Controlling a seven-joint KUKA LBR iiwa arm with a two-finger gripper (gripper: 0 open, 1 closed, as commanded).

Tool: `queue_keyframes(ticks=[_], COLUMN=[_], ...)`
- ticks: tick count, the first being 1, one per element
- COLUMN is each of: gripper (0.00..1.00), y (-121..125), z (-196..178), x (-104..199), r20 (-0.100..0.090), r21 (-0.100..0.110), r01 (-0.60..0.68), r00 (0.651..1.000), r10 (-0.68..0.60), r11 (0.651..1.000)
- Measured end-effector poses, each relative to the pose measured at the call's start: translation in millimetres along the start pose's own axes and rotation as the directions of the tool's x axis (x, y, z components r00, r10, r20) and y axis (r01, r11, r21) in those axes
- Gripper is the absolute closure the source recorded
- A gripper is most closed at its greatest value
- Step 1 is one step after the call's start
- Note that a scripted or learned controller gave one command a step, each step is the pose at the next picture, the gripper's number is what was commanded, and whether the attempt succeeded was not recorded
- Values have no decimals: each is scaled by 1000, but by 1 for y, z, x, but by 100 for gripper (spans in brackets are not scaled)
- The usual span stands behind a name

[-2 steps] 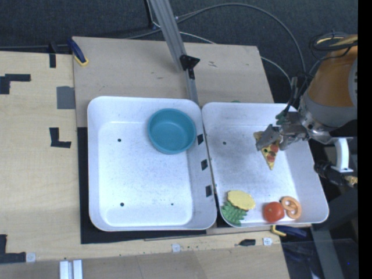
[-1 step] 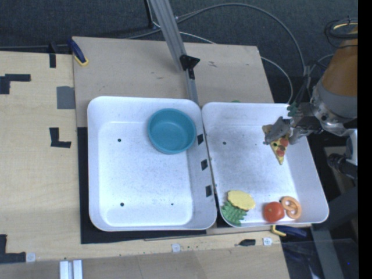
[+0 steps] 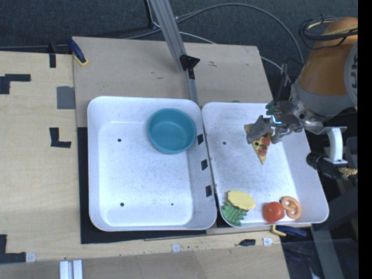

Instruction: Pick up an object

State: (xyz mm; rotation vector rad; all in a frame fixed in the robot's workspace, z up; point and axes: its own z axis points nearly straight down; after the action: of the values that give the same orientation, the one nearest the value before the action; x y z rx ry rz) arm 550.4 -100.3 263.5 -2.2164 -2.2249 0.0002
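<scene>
Gripper (image 3: 261,133) sits over the upper middle of the right bin (image 3: 302,173), with a pizza slice toy (image 3: 261,150) hanging point-down from it. The slice's top edge looks pinched between the fingers, so I read it as closed on the slice; whether the tip is touching the bin floor or already clear, can't tell from this angle.

To do the lift well: go straight up, slow, no wrist twist. Grip looks like it's on a thin edge, so a jerk could drop it. Clear the bin rim before any sideways move.

Rest of the right bin: corn toy (image 3: 240,200) on green leaf (image 3: 233,214), tomato (image 3: 273,212), pretzel (image 3: 290,206), all bunched at the near edge, well apart from the slice. Left bin (image 3: 116,173) holds a blue bowl (image 3: 171,131). Both bins rest on the wooden table (image 3: 35,156); dark carpet (image 3: 70,4) beyond.
</scene>
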Motion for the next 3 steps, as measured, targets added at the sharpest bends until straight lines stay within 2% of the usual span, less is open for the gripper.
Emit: queue_keyframes(ticks=[2,3], gripper=[100,100], y=[40,46], z=[10,17], x=[114,163], r20=[0,0], r21=[-1,1], r01=[1,0], r00=[1000,1000], r10=[-1,0], r11=[1000,1000])
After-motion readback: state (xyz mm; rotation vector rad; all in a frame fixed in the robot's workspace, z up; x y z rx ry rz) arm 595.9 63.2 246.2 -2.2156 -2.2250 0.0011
